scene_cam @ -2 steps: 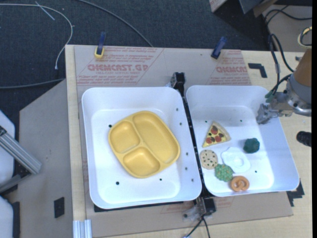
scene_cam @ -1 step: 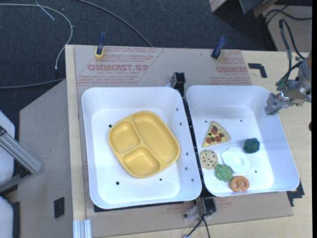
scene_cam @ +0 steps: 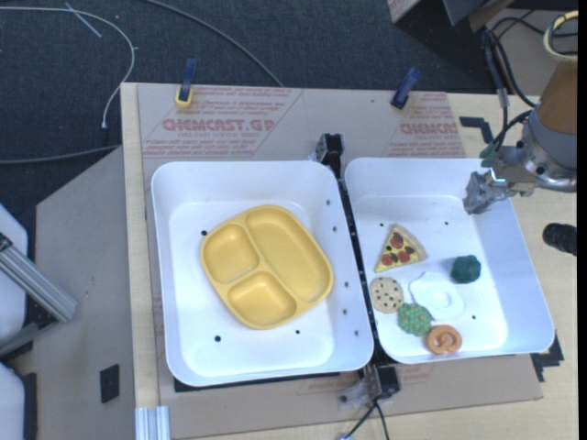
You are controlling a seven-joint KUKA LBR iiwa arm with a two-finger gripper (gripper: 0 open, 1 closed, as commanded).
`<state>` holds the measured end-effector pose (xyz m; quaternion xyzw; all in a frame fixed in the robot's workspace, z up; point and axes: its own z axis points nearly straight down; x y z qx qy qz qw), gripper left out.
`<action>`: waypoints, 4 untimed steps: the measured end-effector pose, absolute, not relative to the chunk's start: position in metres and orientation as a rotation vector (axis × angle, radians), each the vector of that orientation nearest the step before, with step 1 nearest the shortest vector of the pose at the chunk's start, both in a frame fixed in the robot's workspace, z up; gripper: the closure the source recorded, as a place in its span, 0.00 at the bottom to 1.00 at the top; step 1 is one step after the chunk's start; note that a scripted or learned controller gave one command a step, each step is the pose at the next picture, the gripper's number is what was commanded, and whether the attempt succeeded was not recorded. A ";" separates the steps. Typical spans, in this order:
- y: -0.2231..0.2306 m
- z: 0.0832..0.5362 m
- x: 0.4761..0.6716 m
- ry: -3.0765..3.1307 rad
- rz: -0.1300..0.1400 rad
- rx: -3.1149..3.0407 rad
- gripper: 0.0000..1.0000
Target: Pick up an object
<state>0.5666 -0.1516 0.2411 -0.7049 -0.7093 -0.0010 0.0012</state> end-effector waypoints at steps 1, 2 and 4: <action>-0.092 0.232 0.563 -2.226 0.000 -2.211 1.00; -0.038 0.235 0.563 -2.226 -0.002 -2.211 1.00; 0.054 0.235 0.541 -2.225 0.001 -2.212 1.00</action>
